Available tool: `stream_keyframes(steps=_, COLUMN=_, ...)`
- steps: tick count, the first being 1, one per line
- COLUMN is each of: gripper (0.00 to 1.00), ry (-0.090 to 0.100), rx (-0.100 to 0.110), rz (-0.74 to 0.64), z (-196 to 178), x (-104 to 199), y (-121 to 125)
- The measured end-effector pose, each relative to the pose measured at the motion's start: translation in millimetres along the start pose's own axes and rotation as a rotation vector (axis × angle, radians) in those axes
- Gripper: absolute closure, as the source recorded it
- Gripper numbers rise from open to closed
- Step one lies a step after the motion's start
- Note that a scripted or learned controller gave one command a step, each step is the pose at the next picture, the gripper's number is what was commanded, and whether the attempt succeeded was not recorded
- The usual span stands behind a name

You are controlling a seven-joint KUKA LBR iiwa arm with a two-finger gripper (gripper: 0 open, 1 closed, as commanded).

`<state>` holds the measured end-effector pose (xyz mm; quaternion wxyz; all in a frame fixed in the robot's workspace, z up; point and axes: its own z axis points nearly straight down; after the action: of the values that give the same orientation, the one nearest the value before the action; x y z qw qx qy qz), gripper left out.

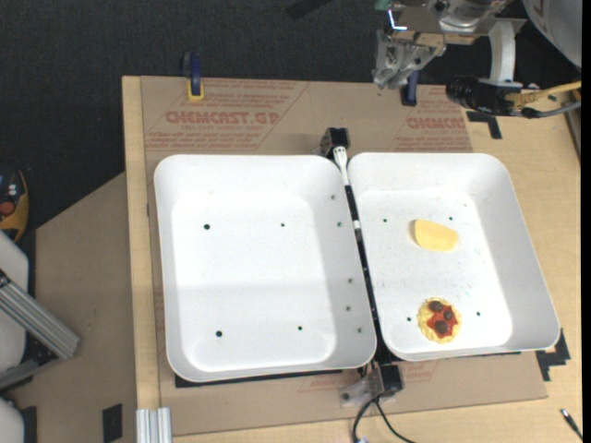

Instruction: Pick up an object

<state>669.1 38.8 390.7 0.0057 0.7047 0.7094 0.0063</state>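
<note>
Camera view, fingers (399, 70) raised beyond right bin (517, 247), yellow piece (434, 235) well apart

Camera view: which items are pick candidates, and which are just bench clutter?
Job:
- pale yellow rounded lump, right white bin
- small yellow toy pizza with red toppings, same bin
- gripper, above the bins' far edge

Lying about:
- left white bin
- blue-and-yellow clamp
- brown printed cardboard sheet

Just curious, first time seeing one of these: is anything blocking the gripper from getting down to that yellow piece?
Nothing visible. The gripper is above the board beyond the right bin; the yellow piece lies uncovered there, apart from the pizza toy.
</note>
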Motion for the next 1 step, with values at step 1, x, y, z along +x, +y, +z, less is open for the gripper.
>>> stream_keyframes(steps=1, gripper=1.0, ry=0.003, rx=0.029, rz=-0.006, z=113.0, x=125.0, y=-6.9)
